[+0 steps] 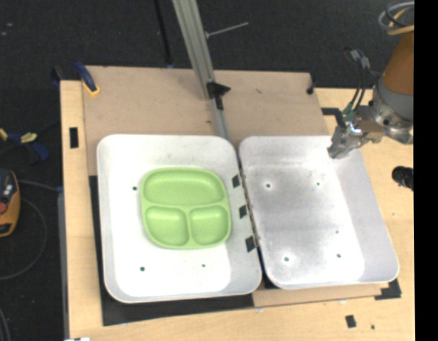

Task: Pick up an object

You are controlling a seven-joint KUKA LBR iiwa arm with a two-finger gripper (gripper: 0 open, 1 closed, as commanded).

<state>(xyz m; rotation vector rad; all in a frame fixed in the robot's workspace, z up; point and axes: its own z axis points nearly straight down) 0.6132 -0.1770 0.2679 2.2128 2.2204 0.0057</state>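
A green divided plate (184, 207) — one wide compartment toward the far side, two smaller ones toward the near side — lies flat in the left white bin (119, 261), roughly at its centre and apart from all four walls. The right white bin (311, 261) sits just beside it, their inner edges touching along a seam marked by small dark clips (242, 212). Both bins rest on a tan counter (276, 98). The arm reaches in from the right, and its end effector (340, 146) hangs over the far right corner of the right bin — well apart from the plate. Whether it is apart or together I cannot tell; nothing shows in its grasp. A grey metal post (198, 48) rises at a slant from the counter behind the bins.
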